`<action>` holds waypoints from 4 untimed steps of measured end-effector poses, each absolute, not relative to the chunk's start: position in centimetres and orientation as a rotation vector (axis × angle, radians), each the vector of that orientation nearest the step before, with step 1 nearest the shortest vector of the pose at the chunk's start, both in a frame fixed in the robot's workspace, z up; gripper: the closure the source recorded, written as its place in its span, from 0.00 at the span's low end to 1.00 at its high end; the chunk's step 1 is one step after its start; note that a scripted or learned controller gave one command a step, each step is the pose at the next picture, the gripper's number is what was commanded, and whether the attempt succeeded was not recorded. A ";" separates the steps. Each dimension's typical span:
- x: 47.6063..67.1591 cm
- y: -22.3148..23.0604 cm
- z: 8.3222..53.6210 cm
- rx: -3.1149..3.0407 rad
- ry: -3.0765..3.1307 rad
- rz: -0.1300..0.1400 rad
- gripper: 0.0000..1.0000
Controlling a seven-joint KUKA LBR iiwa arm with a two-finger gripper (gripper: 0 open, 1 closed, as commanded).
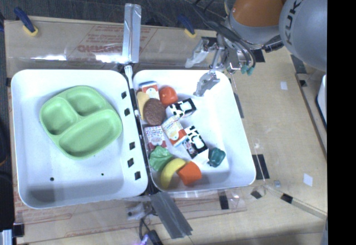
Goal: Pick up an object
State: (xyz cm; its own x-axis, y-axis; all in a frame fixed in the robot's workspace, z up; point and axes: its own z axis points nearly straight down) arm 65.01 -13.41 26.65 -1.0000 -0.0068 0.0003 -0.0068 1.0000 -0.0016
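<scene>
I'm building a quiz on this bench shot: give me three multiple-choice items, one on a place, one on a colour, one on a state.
1. Where does the green divided plate lie?
A. left bin
B. right bin
C. on the bench outside the bins

2. What colour is the small object nearest the right bin's right wall?
A. yellow
B. teal
C. white

3. Where is the end effector?
A. above the right bin's upper part
B. resting on the plate
C. past the bench's left edge

Key: 1 A, it sits alone in the left bin; 2 B, it looks dark teal; 3 A, it hangs over the food items' upper end.
</scene>
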 end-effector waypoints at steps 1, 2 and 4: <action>64.6 -11.6 12.2 0.502 -3.108 0.004 0.00; 58.6 -9.5 9.8 0.562 -3.102 0.005 0.00; 55.1 -15.5 9.9 1.123 -2.951 0.010 0.00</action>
State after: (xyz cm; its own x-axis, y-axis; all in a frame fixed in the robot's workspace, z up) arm 55.14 -15.47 9.94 -0.7471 -0.6646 -0.0129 -0.6645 0.7472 -0.0116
